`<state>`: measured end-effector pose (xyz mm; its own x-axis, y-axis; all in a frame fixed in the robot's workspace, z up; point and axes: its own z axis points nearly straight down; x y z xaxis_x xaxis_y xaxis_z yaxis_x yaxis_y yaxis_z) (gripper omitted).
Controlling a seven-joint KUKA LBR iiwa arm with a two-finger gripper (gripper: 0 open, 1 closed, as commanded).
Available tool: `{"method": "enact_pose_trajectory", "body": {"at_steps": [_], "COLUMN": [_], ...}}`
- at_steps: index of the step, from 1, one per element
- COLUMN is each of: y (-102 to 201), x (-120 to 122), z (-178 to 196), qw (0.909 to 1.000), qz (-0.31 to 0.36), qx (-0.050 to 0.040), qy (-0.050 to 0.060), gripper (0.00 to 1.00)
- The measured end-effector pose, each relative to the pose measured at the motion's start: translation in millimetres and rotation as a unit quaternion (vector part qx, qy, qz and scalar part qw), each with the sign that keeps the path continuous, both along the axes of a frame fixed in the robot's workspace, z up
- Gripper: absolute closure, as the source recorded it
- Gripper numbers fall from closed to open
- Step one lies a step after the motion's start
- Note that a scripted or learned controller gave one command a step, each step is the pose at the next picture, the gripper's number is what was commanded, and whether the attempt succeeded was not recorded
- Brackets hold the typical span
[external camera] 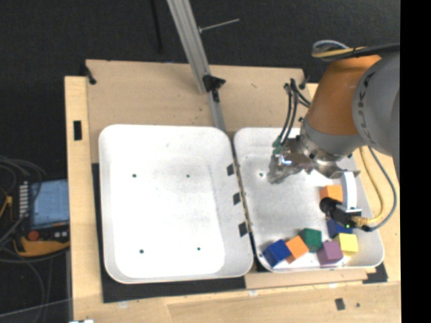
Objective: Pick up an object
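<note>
The pincer (278,169) is observed over the right bin (262,200), well apart from the coloured blocks (311,246) along its near edge; its opening cannot be told.

Both bins (168,200) look like smooth white plastic — bench (155,93) of matt, pale wood — blocks (296,246) matt.

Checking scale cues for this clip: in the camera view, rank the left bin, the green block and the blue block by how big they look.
1. Left bin, by far the largest.
2. Blue block and green block: these look about alike, and the green one is partly hidden by the orange block, so I won't rank them.
</note>
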<state>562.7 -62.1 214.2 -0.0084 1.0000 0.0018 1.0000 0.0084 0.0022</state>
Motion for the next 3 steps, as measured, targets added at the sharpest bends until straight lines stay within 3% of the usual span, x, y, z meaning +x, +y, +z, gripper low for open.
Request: {"method": "enact_pose_trajectory", "body": {"at_steps": [2,3], "y": [95,137], "x": [32,55], "z": [-4,17], "qw": [1.0000,1.0000], "qz": [0.000,0.000], "qx": [0.0000,0.0002], "qy": [0.000,-0.001], "gripper": [1.00,1.00]}}
